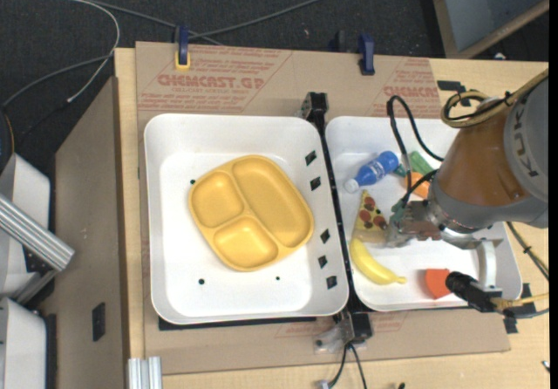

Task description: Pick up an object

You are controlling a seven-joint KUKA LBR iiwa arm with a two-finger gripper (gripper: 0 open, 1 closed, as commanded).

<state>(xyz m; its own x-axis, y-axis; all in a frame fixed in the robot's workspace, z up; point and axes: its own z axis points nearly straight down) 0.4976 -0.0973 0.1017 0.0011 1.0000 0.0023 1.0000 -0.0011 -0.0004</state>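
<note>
Cardboard-topped bench (261,73) bears two white bins (166,204), apparently clamped at its back edge.

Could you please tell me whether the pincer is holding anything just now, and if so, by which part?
It cannot be told. The pincer sits low in the right bin, beside the pizza slice and above the banana, but the arm hides its tips.

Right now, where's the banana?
The banana lies in the right bin, near its front-left corner, just below the pizza slice toy and left of the orange block.
</note>
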